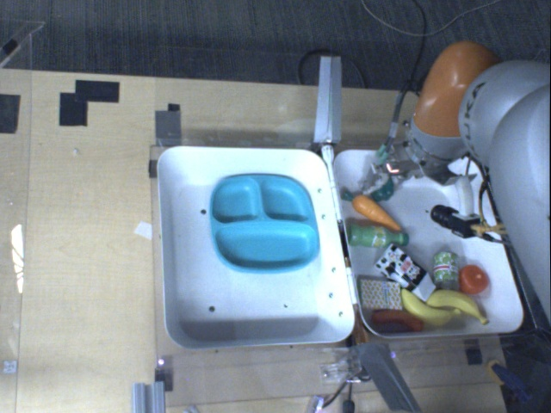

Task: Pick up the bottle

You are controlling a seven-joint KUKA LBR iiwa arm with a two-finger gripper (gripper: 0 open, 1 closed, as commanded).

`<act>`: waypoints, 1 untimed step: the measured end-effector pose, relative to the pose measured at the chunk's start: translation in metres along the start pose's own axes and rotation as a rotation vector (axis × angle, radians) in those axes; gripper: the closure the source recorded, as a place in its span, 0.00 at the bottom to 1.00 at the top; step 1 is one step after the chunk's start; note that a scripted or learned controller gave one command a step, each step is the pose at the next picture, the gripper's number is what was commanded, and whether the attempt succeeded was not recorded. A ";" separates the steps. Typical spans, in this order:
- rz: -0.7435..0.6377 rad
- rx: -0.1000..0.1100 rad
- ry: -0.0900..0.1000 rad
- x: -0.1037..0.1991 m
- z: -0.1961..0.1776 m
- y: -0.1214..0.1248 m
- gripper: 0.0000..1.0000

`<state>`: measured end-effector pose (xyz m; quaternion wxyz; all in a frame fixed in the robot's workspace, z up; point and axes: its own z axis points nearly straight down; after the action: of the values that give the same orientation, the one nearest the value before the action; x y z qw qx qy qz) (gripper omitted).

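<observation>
Looking down, you are seeing the green bottle [376, 236] lying untouched in the right bin [508, 317], below the carrot [376, 212]; the jaws' state you cannot tell, so the pick is remaining undone.

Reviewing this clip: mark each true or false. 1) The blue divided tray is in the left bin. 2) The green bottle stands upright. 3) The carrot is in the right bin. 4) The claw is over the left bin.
1) True: the blue divided plastic tray lies in the left white bin.
2) False: the green plastic bottle lies on its side.
3) True: the orange carrot lies in the right white bin.
4) False: the claw is over the right bin.
</observation>
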<state>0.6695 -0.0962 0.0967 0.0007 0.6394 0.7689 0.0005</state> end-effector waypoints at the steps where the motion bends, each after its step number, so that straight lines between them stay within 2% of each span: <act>1: -0.048 -0.007 -0.001 0.058 -0.161 -0.005 1.00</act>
<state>0.6536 -0.0401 0.2580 0.0035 0.6209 0.7839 0.0031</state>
